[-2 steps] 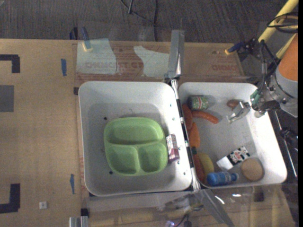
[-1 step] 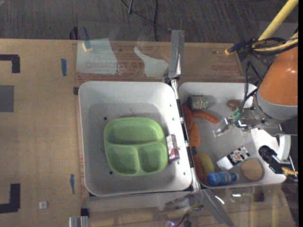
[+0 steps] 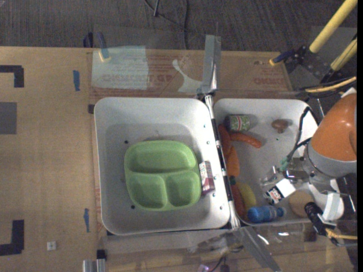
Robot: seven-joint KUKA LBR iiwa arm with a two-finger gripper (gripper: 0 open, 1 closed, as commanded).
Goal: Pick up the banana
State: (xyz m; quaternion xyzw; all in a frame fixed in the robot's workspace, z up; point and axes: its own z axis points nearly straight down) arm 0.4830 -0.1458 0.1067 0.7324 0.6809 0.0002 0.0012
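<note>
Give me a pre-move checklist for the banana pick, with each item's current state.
1. Banana located in the right bin, near its left wall: ok.
2. Banana free of neighbours: not ok; a blue bottle and a red item lie against it.
3. Tool positioned over the banana: not ok; it sits to the banana's right.
4. Tool holding nothing: cannot tell.
5. Green tray out of the way in the left bin: ok.

Yellow banana (image 3: 248, 195) in right bin (image 3: 295, 106)
</note>
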